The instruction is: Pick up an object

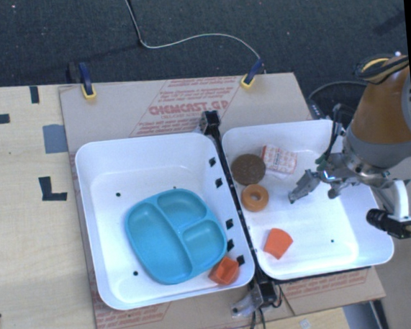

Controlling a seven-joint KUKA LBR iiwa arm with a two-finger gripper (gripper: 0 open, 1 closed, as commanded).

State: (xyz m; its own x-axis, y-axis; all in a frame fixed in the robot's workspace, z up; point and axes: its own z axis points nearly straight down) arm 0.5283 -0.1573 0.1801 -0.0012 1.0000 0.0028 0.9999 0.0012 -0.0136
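The pincer (314, 186) hangs spread wide and bare over the right bin (365, 249), near a donut (255, 197). Both bins sit on a cardboard sheet (185, 104) covering the wooden surface (24, 235); dark carpet (248, 11) lies beyond.

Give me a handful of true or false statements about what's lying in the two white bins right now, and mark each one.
1. The blue divided tray lies in the left bin. True.
2. The tan ring sits in the left bin beside the tray. False: it lies in the right bin, just below the dark brown disc.
3. The gripper hangs over the right bin. True.
4. An orange block lies in the right bin, apart from the ring. True.
5. The clear packet with red print lies on the blue tray. False: it lies in the right bin, next to the brown disc.
6. The left bin holds nothing but the tray. False: a small orange piece lies at the tray's lower right edge.
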